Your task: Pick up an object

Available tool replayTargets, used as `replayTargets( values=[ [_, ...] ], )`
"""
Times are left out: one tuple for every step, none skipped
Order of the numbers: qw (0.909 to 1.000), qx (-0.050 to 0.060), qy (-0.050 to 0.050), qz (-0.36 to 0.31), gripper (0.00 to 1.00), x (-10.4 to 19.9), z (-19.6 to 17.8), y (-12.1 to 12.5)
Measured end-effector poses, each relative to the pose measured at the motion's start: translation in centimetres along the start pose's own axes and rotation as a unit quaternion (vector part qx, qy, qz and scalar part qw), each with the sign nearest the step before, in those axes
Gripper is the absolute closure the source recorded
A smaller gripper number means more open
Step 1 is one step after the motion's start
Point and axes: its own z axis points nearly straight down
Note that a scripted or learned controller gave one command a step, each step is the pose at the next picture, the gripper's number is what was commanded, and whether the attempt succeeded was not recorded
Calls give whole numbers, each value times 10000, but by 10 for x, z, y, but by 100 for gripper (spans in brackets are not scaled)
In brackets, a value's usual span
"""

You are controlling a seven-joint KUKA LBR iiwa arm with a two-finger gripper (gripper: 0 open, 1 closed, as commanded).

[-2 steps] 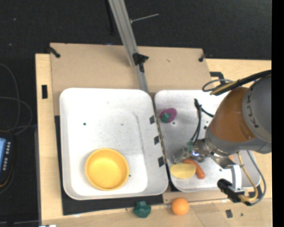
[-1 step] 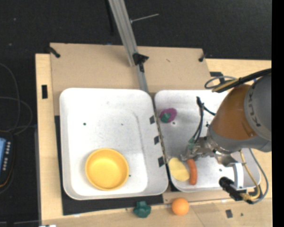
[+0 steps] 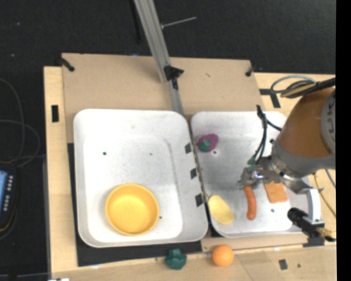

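My gripper (image 3: 250,179) hangs over the right bin (image 3: 234,127), at its middle right. Directly below it in the picture lies a red-orange sausage-shaped piece (image 3: 251,204), whose upper end reaches the gripper's tip. An orange-tan block (image 3: 275,192) lies just right of the gripper, partly under the wrist. A pale yellow lump (image 3: 220,209) rests at the bin's front left corner. A purple and green piece (image 3: 207,142) sits at the bin's back left. Nothing visibly rides in the gripper.
The left bin (image 3: 128,133) holds a yellow bowl (image 3: 132,209) at its front. An orange ball (image 3: 222,255) and a green piece (image 3: 175,259) lie on the bench in front of the bins. A slanted metal pole (image 3: 155,34) rises behind them.
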Motion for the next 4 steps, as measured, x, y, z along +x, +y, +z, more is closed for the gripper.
replayTargets(
  values=[
    [10000, -1, 1, -1, 100, -2, -47, 3],
    [10000, 21, 17, -22, 100, 40, -56, 13],
    [10000, 39, 21, -14, 100, 96, -49, 19],
    [10000, 26, 20, -24, 100, 141, -60, 20]
  ],
)
